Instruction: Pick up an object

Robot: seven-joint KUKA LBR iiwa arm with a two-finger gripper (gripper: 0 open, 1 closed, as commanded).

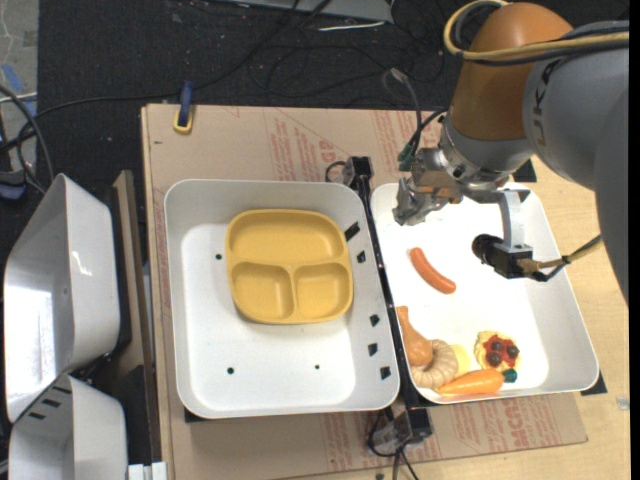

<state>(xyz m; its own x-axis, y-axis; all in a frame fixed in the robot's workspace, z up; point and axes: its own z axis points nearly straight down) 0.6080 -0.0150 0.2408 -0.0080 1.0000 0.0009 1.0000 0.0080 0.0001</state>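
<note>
Sausage [432, 270] mid right bin [560, 298], open floor around, gripper [412, 208] above far rim

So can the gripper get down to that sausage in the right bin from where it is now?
Probably yes. The gripper hangs over the far end of the right bin, and the sausage lies alone on bare floor just in front of it. The other food sits apart, toward the near edge.

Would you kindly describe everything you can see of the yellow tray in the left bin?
The yellow tray is a rounded-corner plate that looks like matte plastic, divided by raised ridges into three compartments: one long one across the far side and two smaller ones nearer the camera. It lies flat, right side up, on the left bin floor, toward its far half. Nothing sits in it.
</note>
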